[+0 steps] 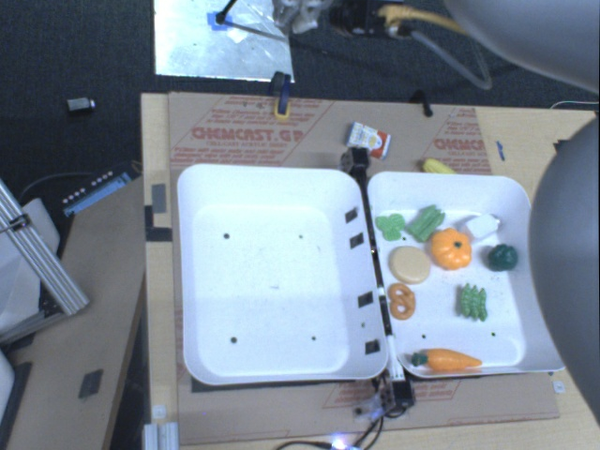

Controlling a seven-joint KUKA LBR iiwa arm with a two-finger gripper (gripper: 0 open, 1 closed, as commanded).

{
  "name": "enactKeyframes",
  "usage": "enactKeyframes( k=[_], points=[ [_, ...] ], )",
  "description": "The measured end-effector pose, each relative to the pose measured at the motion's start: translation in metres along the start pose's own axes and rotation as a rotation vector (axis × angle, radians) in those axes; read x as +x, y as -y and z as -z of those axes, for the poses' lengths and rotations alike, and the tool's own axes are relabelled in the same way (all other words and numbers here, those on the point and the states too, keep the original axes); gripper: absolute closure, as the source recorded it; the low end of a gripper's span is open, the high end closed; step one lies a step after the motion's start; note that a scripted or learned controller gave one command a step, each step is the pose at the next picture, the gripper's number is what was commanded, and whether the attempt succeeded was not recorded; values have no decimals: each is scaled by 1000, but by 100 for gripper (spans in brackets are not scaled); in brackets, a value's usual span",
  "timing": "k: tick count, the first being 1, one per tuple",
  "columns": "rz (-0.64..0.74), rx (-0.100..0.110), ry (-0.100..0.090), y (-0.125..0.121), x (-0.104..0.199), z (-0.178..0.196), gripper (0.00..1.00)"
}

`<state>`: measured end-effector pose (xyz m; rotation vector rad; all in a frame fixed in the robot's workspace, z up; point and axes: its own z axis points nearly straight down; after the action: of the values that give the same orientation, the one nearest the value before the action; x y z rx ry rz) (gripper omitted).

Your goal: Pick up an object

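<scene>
1. Fingers first: the gripper (300, 7) is a blurry grey shape at the top of the view, so I cannot tell if its fingers are apart or closed.
2. It hangs past the far edge of the surface (244, 129), over a shiny sheet (202, 26) on the floor. It is well apart from both bins.
3. All the toys to pick are in the right bin (511, 195). They lie down and to the right of the gripper in this view.
4. The nearest toys are a green leafy toy (390, 223) and a green pod (427, 221), by the far wall of the bin.
5. An orange pumpkin (451, 248) sits in the middle, just beside a round tan cookie (410, 264). A pretzel (401, 300) lies just under the cookie.
6. A carrot (448, 360) lies farthest away, along the near wall. Its long side runs left to right, with the green top on the left.
7. I think the pick has not started yet. The arm must come forward and go down into the right bin.
8. The pumpkin looks like a good choice, but it touches the pod, so the pod may get bumped.
</scene>
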<state>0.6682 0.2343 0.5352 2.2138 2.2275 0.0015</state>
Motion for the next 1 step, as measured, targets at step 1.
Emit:
enactKeyframes(
  k=[1],
  points=[
    [0,0,0,0,0,0,100]
  ],
)
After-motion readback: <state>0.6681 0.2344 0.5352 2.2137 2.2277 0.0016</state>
